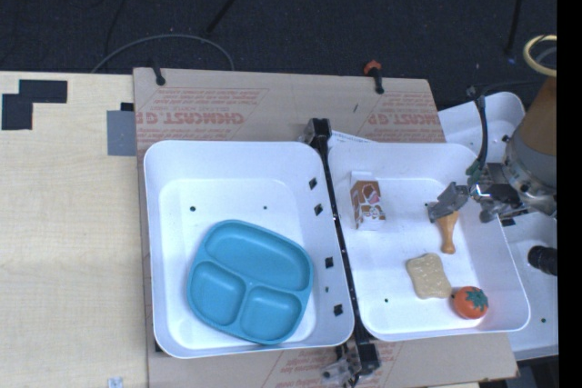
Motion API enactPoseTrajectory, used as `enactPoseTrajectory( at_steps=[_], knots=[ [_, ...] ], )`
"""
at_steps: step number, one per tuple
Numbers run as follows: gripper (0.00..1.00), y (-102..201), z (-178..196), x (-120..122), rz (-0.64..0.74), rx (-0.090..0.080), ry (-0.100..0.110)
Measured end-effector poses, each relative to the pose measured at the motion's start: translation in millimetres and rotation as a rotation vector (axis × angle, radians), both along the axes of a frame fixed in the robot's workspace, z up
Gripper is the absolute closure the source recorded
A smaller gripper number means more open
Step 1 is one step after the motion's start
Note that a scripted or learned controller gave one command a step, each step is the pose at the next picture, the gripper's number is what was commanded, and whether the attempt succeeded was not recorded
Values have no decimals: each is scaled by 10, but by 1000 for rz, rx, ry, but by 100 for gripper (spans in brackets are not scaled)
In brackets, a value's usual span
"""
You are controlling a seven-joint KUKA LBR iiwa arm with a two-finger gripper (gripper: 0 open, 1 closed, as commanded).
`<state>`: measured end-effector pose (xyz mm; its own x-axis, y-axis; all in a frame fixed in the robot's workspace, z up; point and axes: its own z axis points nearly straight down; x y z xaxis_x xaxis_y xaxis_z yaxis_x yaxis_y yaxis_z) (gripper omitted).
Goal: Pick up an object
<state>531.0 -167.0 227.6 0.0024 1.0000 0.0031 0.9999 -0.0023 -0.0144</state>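
We see the gripper (pixel 452 200) low in the right bin (pixel 400 323), over the upper end of the drumstick toy (pixel 447 232); its grip we cannot tell; a shallow, off-centre pinch on that narrow piece could let it slide free.

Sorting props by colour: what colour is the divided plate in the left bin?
The three-compartment divided plate is plain light blue, seen in the camera view.

Tan plastic drumstick toy (pixel 447 232) lies upright-ish in right bin, top end touching gripper (pixel 455 198) tips, not lifted.
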Motion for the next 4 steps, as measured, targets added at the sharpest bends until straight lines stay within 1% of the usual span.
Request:
enactPoseTrajectory(
  at_steps=[1,2,3,4],
  knots=[
    [0,-1,61,24,2,-2,-11],
    [0,4,-427,104,2,-1,-7],
    [0,8,-863,129,2,-1,-8],
    [0,19,-1399,119,1,-1,-7]
  ],
)
